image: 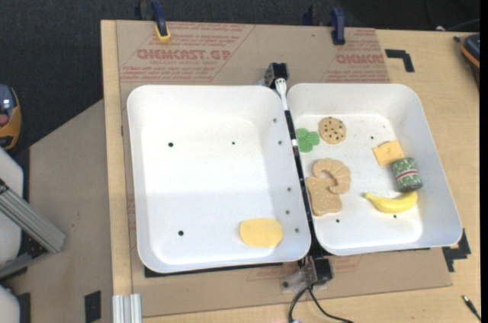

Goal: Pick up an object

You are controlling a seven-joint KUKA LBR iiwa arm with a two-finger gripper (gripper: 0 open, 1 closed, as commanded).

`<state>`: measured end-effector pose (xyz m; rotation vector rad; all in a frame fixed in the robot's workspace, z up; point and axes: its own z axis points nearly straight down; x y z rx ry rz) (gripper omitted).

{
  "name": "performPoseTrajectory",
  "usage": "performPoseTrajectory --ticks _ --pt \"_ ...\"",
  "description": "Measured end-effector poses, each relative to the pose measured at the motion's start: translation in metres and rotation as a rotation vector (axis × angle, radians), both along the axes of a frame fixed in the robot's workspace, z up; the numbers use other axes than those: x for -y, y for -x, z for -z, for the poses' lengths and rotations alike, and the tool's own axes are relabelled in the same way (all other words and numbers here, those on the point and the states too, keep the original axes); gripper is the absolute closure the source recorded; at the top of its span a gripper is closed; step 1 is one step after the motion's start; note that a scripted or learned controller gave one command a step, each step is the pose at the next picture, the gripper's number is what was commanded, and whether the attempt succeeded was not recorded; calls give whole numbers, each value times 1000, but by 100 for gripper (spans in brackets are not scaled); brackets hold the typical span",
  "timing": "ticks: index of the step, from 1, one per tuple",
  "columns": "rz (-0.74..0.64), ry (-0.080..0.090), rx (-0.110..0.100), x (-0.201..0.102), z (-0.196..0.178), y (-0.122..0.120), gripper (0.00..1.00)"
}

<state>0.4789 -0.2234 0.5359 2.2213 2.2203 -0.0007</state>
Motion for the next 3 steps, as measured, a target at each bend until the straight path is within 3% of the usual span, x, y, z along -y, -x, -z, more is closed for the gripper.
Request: performPoseTrajectory --ticks 3 --pt "-1 0 -1 0 0 0 100"
